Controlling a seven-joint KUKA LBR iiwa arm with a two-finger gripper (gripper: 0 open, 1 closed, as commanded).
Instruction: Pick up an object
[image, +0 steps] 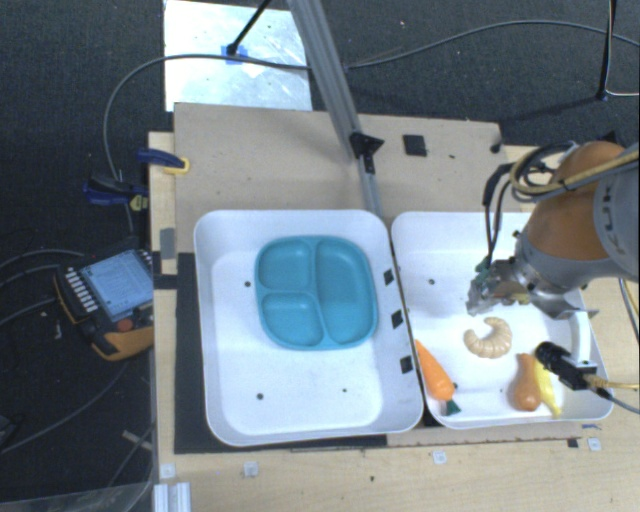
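Note:
In the right bin (430, 255) lie a pale curled shrimp-like toy (488, 338), an orange carrot (434, 370) with a green tip at the bin's front left, and an orange and yellow pear-like toy (530, 383) at the front right. My gripper (485, 292) hangs low over the right bin, just behind and a little left of the shrimp toy. Nothing shows between its fingers. The grey arm with its orange band (580, 200) reaches in from the right.
The left bin (225, 400) holds a blue divided plate (315, 292). A grey pole (335, 90) slants across the back of the bench. Cables and a small device (110, 290) lie on the floor at the left.

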